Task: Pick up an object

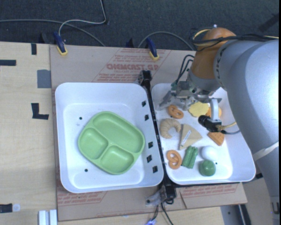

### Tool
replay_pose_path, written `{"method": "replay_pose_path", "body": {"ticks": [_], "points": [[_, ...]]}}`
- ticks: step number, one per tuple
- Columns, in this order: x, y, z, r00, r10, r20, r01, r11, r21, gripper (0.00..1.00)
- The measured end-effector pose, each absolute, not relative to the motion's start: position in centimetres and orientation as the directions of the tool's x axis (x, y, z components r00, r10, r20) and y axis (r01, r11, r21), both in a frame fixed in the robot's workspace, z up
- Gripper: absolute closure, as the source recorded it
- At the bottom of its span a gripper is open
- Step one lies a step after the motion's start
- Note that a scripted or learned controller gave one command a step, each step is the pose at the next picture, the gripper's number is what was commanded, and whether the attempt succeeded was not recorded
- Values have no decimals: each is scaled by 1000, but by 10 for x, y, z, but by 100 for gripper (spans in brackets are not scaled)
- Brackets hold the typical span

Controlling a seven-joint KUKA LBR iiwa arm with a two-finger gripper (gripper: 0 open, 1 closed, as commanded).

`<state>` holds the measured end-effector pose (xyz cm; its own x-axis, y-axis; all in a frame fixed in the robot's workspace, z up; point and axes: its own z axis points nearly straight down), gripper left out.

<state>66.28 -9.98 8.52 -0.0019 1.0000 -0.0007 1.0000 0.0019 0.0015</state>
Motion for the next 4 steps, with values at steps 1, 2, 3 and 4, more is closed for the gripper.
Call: {"method": "replay_pose_path", "body": {"ticks": [1, 2, 3, 4], "points": [[669, -101, 85, -2, 1000, 0, 1000, 2, 1, 0], [669, -95, 85, -2, 1000, -1, 1000, 2, 0, 0], [669, -94, 95, -3, 1000, -2, 1000, 3, 1, 100], [617, -27, 185, -3, 1000, 0, 1000, 3, 1, 100]]}}
